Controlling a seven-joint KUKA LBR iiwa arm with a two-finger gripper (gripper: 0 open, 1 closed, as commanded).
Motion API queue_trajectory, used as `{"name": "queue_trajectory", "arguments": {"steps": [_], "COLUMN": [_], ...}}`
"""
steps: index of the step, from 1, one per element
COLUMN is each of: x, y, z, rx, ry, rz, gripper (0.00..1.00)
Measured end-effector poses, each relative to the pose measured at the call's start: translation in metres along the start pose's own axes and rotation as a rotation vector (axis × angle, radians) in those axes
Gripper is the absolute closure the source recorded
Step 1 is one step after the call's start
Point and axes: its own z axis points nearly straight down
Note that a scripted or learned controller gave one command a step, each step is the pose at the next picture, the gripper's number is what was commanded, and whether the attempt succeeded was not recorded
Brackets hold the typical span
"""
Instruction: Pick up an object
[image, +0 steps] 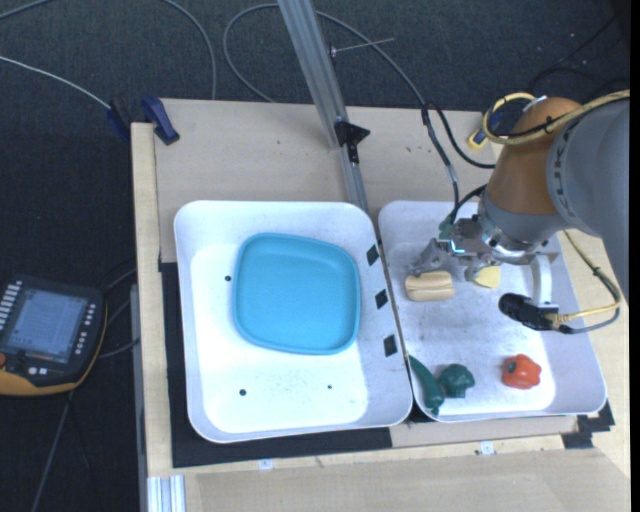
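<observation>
Farthest left of the fingers (441, 256), across the divide between the two bins, a blue plate (297, 292) lies flat in the left bin (205, 330), well apart from them and out of the reckoning for now.

In the right bin (572, 395), the thing closest to the fingers is a tan bun (429, 287). It lies just beside them, a little to their left and toward the near edge of the surface (300, 485). Its long axis runs roughly across the view, left to right, and its right end sits almost under the fingers. Whether they touch it cannot be told from this slant.

How far apart the fingers stand cannot be told either, because the wrist and its fittings crowd them. Nothing is seen lifted between them, and the bun looks to rest on the bin floor.

Further toward the near edge from the fingers, well apart from them, are a dark green pod (425, 385) against the bin's left wall and a green lump (458, 378) just beside it.

To the right of the fingers, near them, lies a small yellow piece (487, 275), partly tucked under the wrist. Far to the right of the fingers and toward the near edge sits a red fruit (520, 372), alone.

Judging by this layout, the bun is the likeliest pick. The move would be a short shift left and toward the near edge, closing across the bun's narrow width, not along its length.
</observation>
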Motion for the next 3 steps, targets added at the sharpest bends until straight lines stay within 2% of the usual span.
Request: {"name": "queue_trajectory", "arguments": {"steps": [1,2,3], "x": [0.000,0.002,-0.001], "y": [0.000,-0.003,0.001], "z": [-0.010,-0.054,-0.117], "rx": [0.001,-0.002,-0.004], "ry": [0.000,-0.001,-0.001], "rz": [0.001,0.000,0.001], "gripper": [1.00,1.00,1.00]}}
